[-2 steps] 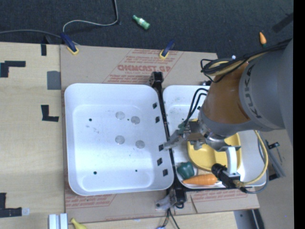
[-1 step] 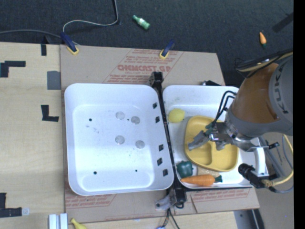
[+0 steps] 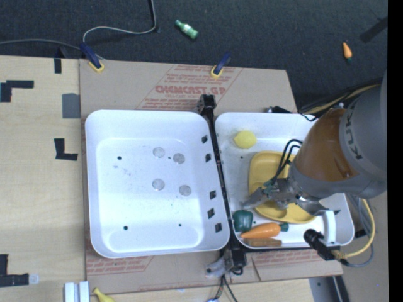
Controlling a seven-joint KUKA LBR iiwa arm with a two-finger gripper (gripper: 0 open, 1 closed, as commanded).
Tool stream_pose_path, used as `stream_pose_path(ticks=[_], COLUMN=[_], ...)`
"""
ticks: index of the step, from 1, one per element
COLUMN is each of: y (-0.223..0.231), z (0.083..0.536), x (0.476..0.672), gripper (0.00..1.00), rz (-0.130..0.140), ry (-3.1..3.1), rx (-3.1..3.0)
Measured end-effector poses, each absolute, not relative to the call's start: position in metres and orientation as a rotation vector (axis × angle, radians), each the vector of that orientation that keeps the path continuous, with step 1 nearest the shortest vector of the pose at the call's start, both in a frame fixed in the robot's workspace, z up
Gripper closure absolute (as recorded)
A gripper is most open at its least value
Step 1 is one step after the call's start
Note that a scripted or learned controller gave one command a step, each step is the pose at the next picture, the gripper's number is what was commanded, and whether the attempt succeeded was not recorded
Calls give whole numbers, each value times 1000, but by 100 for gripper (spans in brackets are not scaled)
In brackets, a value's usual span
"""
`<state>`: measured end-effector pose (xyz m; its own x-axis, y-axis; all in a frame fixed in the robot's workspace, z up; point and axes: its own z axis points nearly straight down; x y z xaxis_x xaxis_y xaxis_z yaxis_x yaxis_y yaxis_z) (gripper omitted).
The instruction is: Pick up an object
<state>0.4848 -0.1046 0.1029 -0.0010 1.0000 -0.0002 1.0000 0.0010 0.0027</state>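
Over the right bin (image 3: 272,119), the gripper (image 3: 264,195) hangs low above a yellow dish (image 3: 263,168), near the carrot (image 3: 261,231) and ball (image 3: 245,139); whether it grips anything, I cannot tell.
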Motion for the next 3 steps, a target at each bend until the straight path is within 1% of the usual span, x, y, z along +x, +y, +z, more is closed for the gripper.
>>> stream_pose_path(ticks=[1,2,3], y=[-103,-17,-18], z=[111,184,184], x=[484,511,510], gripper=[100,100,0], rz=[2,1,-2], ry=[2229,2225,2224], rx=[2220,2220,2221])
